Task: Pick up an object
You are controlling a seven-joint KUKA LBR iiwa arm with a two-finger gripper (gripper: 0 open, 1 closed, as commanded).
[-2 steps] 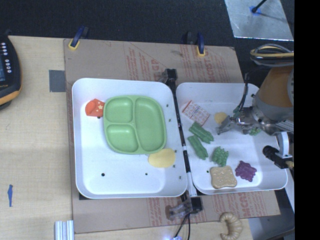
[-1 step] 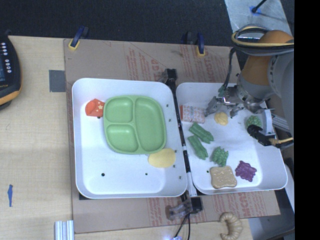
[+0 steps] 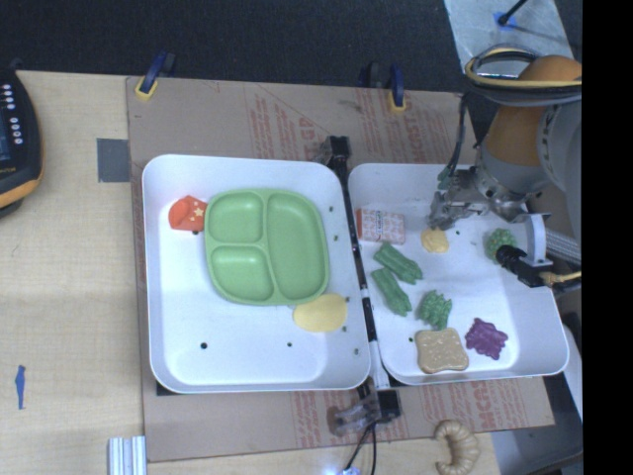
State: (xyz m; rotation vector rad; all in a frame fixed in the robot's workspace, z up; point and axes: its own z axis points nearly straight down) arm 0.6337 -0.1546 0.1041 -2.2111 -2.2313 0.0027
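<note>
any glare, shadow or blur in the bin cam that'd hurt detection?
Camera view: soft overall; the tool is a blurry tangle over the right bin, by the small yellow piece. Mild glare whitens the left bin floor. The green tray casts a faint shadow. Top background is very dark.

Both bins (image 3: 168, 364) are white. The left one holds a pale green divided plate (image 3: 267, 245), a red toy (image 3: 186, 213) at its nine o'clock and a yellow lemon (image 3: 320, 314) at five. The right bin holds dark green pods (image 3: 394, 275), purple grapes (image 3: 486, 336) and tan toast (image 3: 440, 350).
</note>
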